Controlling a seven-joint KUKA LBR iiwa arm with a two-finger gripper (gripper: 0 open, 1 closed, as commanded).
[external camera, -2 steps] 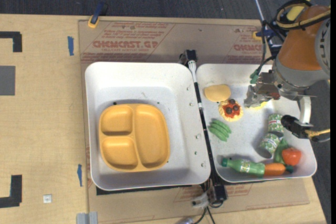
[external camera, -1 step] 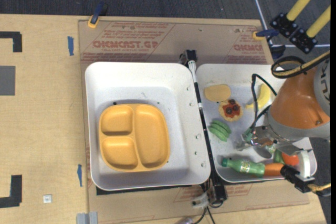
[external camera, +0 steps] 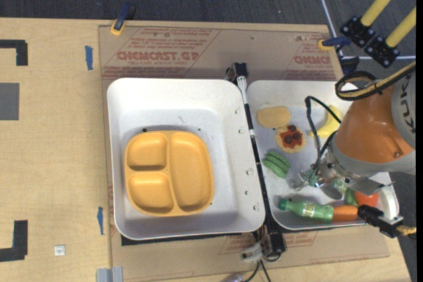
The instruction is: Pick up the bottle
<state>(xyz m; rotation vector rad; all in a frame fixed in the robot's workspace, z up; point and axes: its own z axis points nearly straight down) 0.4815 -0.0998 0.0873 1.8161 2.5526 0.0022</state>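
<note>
A green bottle (external camera: 308, 209) lies on its side along the near wall of the right bin (external camera: 264, 92), cap end pointing left. The gripper (external camera: 314, 177) hangs low over the bin floor, just above and slightly right of the bottle's middle, apart from it. The arm's orange band (external camera: 367, 132) and grey wrist cover the right half of this bin.
An orange carrot (external camera: 345, 212) touches the bottle's right end, with a red piece (external camera: 367, 199) beside it. A green pod (external camera: 277, 164), a pizza-like piece (external camera: 291, 139), a tan slice (external camera: 273, 117) and a yellow item (external camera: 324, 127) lie farther back. The left bin (external camera: 122, 99) holds a yellow divided plate (external camera: 169, 172).
</note>
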